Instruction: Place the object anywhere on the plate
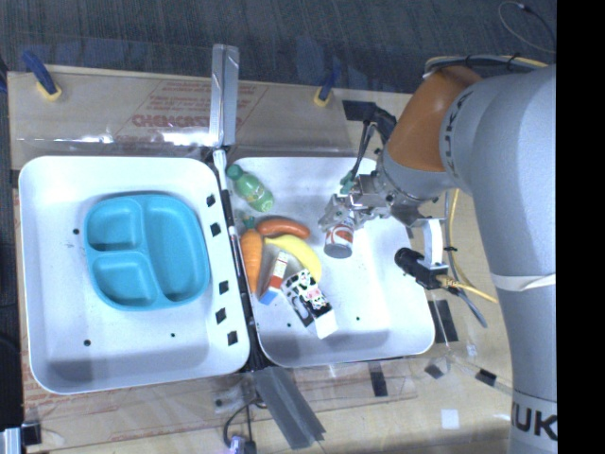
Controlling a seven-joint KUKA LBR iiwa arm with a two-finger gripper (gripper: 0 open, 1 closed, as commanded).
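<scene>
The jaws stand directly above a small can in the right bin; whether they grip it cannot be told. Left of the can lie a banana, carrot and carton. The blue plate sits in the left bin.

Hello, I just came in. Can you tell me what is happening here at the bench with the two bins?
A grey robot arm reaches into the right bin, its gripper low over a small can. A green bottle, a sausage, a carrot, a banana and a carton lie nearby. The blue plate sits in the left bin.
</scene>
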